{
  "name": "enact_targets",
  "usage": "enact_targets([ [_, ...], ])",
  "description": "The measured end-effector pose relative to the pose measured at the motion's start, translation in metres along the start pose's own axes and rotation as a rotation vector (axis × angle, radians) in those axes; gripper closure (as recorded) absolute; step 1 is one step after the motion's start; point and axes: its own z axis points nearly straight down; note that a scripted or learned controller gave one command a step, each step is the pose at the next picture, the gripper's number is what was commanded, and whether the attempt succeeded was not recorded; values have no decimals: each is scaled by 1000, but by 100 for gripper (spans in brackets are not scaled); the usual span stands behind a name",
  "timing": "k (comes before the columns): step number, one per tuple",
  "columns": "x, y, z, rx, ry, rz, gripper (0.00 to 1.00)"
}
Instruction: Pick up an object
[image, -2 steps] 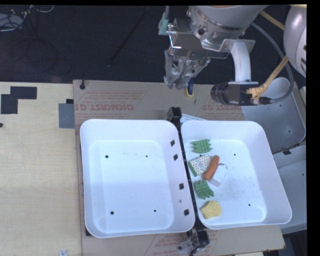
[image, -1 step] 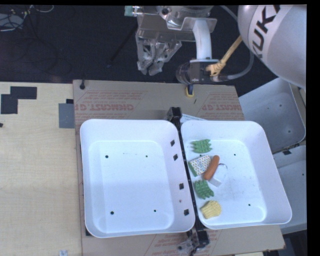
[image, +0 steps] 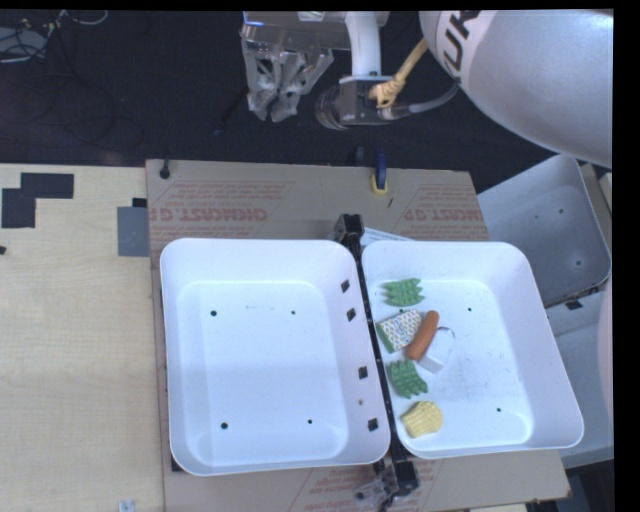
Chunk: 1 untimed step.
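My gripper (image: 281, 95) hangs high at the top of the camera view, above the back of the bench and well clear of both bins; nothing shows between its fingers. The right bin (image: 540, 330) holds several small toy foods along its left side: a green leafy piece (image: 403, 292), an orange carrot-like stick (image: 423, 334), a pale checkered block (image: 400, 327), a white piece (image: 436, 358), another green piece (image: 407, 378) and a yellow corn-like piece (image: 422, 419).
The left bin (image: 190, 300) sits beside the right one, joined by a black divider clip strip (image: 360, 340). Both rest on a cardboard sheet (image: 260, 205). A wooden tabletop (image: 70, 350) lies to the left. The grey arm body (image: 530, 60) fills the upper right.
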Motion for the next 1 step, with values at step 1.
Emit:
enact_targets([
  [1, -2, 0, 251, 16, -6, 4, 100],
])
